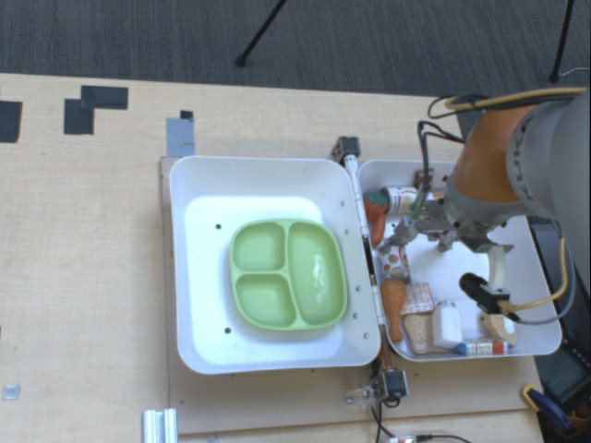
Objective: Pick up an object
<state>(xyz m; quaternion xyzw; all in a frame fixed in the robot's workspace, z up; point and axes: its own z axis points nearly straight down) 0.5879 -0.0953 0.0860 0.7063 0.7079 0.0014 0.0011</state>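
Looming over the right bin, the arm hides its end effector; whether it is wide or narrow, I cannot tell. Carrot lies at the bin's left wall — best to descend square, clear of that wall.

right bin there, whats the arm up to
The arm is reaching from the right into the right bin, with its gripper low over the clutter near the bin's left wall. Small items lie there, including a carrot-like orange piece and a white block. Nothing is visibly gripped. The left bin holds a green divided plate, untouched.
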